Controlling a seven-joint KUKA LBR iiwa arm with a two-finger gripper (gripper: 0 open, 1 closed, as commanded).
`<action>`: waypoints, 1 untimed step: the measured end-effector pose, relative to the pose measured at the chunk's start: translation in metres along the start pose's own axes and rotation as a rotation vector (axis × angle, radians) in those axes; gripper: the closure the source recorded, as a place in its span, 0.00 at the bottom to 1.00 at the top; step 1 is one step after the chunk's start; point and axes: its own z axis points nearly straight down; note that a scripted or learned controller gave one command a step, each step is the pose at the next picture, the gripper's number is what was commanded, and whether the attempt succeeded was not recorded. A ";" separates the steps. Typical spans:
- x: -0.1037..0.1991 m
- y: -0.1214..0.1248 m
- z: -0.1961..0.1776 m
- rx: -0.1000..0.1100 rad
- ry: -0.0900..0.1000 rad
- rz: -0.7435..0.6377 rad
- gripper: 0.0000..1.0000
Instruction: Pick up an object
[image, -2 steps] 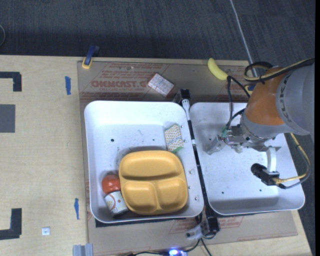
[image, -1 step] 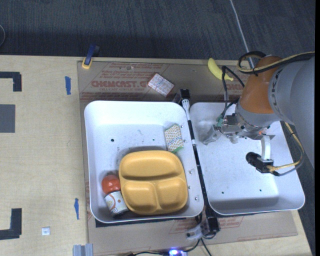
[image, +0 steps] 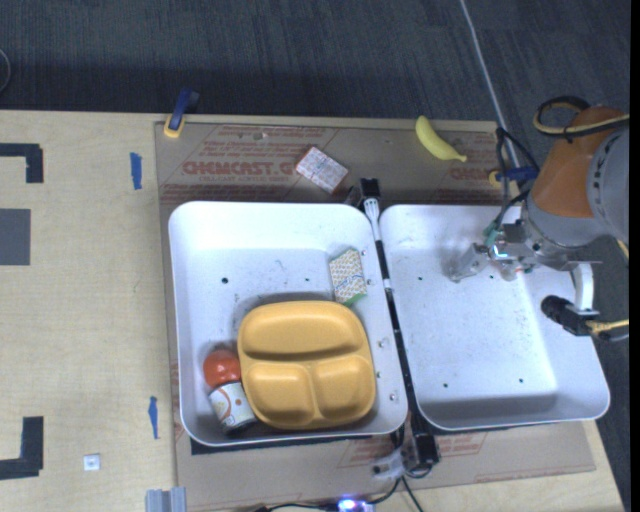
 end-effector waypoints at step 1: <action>0.041 -0.043 -0.001 0.003 0.002 0.000 0.00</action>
